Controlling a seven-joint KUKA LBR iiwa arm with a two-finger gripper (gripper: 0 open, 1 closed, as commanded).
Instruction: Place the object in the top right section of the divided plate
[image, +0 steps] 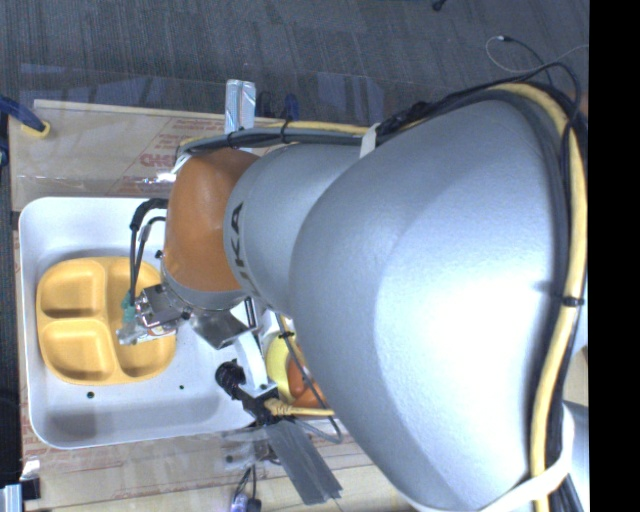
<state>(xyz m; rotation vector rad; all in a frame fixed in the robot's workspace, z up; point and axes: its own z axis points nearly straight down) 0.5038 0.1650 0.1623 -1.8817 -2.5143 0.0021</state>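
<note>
The arm took up most of what I could see from above: a broad, smooth grey shell, rounded like a dome, with a matte sheen and a glossy orange band where it narrowed toward the wrist. It reached in from the right and bent down over the left bin, a shallow white tray with rounded corners and a dull plastic finish. A yellow cable ran along the arm's outer edge, and thin black wires looped beside the orange band.

In the left bin lay the divided plate, yellow, softly moulded, with raised ridges splitting it into rounded sections. The gripper, a cluster of small metal parts and wiring, hung over the plate's right-hand edge, close to its surface. I could not tell how it was set, nor whether anything sat in it.

Tucked under the arm, right of the left bin, a piece of something yellow and orange showed, smooth and rounded; too much of it was hidden to say what it was. The bench beneath looked like pale board with faint red print.
</note>
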